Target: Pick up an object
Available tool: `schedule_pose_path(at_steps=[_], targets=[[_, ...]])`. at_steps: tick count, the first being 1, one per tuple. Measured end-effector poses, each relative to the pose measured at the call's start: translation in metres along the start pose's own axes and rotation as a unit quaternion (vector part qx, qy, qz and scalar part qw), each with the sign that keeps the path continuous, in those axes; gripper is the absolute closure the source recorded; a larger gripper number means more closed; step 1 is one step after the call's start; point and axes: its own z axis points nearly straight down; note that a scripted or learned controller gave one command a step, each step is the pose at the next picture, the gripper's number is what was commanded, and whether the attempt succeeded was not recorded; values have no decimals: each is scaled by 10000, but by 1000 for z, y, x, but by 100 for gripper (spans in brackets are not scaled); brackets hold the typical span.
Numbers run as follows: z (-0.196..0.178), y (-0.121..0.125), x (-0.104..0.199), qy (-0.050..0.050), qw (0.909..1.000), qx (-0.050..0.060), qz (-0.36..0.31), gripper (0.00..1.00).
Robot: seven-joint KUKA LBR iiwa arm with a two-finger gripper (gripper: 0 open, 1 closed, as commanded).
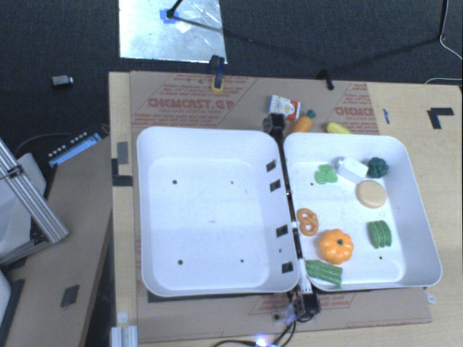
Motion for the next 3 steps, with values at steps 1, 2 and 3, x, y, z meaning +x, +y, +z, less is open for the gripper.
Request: schedule_pose_path(at_steps=[1,2,3], targets=[[0,-4,0,5,10000,5,0,100],[0,-5,-1,3,10000,4,1,100],[0,-6,0,4,10000,5,-4,100]])
